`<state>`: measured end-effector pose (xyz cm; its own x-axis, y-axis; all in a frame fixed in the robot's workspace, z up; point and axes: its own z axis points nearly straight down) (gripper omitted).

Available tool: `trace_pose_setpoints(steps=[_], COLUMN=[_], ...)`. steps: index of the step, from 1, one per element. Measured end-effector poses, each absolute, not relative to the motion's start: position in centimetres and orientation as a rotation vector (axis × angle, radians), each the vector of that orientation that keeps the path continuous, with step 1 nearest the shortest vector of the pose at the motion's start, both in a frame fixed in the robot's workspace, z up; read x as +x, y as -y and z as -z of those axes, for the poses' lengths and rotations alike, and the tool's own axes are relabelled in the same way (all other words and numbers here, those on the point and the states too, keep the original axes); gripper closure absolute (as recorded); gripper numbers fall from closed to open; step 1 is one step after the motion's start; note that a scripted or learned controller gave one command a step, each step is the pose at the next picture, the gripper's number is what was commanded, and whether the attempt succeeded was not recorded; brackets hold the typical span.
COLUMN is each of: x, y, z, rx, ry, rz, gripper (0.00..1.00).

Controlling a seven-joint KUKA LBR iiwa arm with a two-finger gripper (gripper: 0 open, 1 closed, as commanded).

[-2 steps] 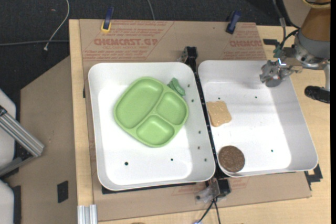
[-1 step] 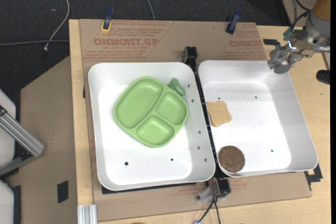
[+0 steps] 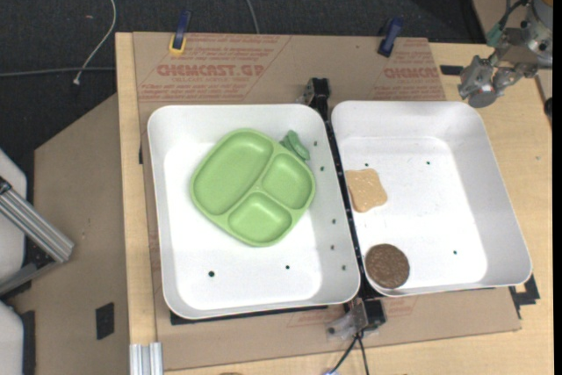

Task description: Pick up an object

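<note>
Item: tan bread slice — lying flat in the right bin, against that bin's left wall, about halfway along it. Roughly square with one rounded end; its slightly longer axis runs near-to-far along the bin wall, the rounded end toward the near side.

Item: brown round patty — same bin, near-left corner, just beside the rim, a little apart from the slice. No long axis, so no preferred approach angle.

Item: green divided plate — left bin, centre, tilted diagonally; a small green piece touches its far-right edge.

My gripper — above the right bin's far-right corner, outside the rim. Whether it is open or closed I cannot tell; nothing seen held.

Bearing: both right-bin items lie down-left of me in the picture, diagonally across the bin — the slice nearer, the patty farther.
</note>
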<state>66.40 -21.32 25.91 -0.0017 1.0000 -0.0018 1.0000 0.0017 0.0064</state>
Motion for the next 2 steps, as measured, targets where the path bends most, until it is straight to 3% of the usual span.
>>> trace_pose_setpoints(steps=[1, 2], x=[66.5, 64.9], y=[21.3, 16.4], z=[-29.1, -29.5], rx=[2.216, 2.219], ry=[-2.219, -2.228], rz=[-0.004, 0.0], gripper=[1.0, 1.0])
